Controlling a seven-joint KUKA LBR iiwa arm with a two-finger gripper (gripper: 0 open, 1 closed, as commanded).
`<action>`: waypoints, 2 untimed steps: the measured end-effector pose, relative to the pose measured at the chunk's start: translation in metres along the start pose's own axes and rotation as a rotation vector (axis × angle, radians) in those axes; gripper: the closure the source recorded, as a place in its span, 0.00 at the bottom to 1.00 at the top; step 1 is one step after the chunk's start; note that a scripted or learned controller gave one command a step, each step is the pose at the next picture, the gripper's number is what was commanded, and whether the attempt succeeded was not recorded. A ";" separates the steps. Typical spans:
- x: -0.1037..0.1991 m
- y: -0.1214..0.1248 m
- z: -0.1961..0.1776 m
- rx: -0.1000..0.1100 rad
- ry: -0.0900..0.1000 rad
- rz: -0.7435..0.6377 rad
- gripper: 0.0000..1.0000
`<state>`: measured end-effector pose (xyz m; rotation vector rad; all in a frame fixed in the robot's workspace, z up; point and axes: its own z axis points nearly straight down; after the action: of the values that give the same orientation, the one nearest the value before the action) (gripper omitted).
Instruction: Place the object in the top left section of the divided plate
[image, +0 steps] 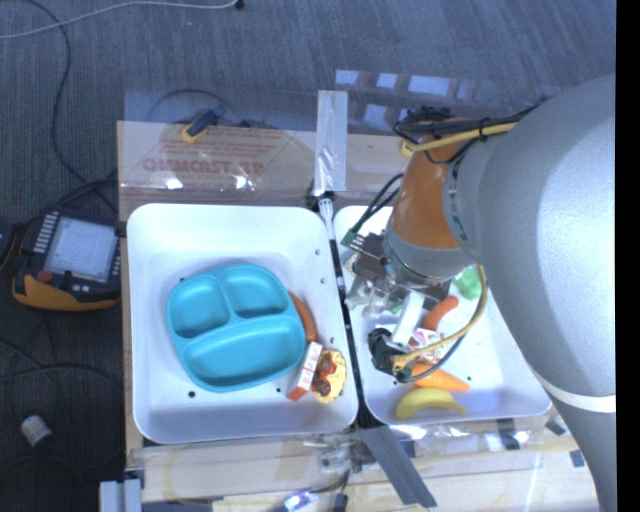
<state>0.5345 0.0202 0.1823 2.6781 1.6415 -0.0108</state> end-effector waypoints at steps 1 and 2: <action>0.028 0.045 0.000 0.000 0.000 0.031 1.00; 0.044 0.093 0.000 -0.001 -0.001 0.164 1.00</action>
<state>0.6374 0.0167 0.1822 2.8017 1.4158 -0.0110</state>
